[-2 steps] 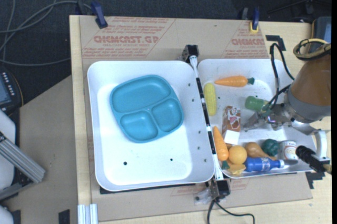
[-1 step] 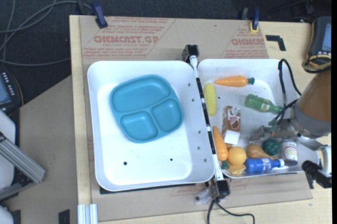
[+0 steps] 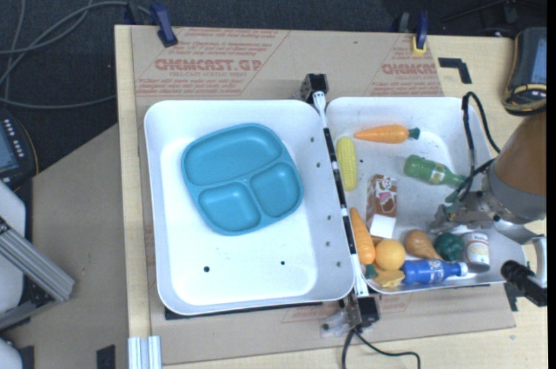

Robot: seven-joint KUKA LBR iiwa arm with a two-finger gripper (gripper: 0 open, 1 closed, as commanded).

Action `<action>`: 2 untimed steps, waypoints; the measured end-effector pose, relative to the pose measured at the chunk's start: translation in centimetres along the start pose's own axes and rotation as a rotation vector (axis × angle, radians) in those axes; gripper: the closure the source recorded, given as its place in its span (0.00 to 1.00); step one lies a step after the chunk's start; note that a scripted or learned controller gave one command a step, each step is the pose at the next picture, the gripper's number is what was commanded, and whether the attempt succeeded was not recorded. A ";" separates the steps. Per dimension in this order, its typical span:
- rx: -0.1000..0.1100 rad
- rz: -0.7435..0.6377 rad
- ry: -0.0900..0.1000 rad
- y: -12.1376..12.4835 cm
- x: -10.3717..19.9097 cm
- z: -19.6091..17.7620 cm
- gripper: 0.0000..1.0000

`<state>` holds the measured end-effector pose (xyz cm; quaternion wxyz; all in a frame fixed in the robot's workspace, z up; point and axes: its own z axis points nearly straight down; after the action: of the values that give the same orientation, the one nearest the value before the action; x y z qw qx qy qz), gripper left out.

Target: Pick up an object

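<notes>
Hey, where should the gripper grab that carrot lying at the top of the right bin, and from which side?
Grip the carrot across its thick orange middle, coming straight down from above. It lies flat and lengthwise with bare bin floor on both long sides, so fingers likely fit either side.

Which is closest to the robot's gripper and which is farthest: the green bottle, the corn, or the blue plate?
Going by the camera view, from the gripper:
1. Green bottle, just up and left of it in the right bin.
2. Corn, by that bin's left wall.
3. Blue plate, over in the left bin.
</notes>
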<state>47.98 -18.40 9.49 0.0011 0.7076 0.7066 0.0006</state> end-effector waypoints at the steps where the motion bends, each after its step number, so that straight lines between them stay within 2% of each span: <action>1: -0.011 -0.003 -0.005 3.7 -1.7 -10.5 1.00; 2: 0.002 -0.002 0.000 3.3 -1.6 -9.9 0.00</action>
<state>51.28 -19.99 19.35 0.0006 0.7069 0.7073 -0.0001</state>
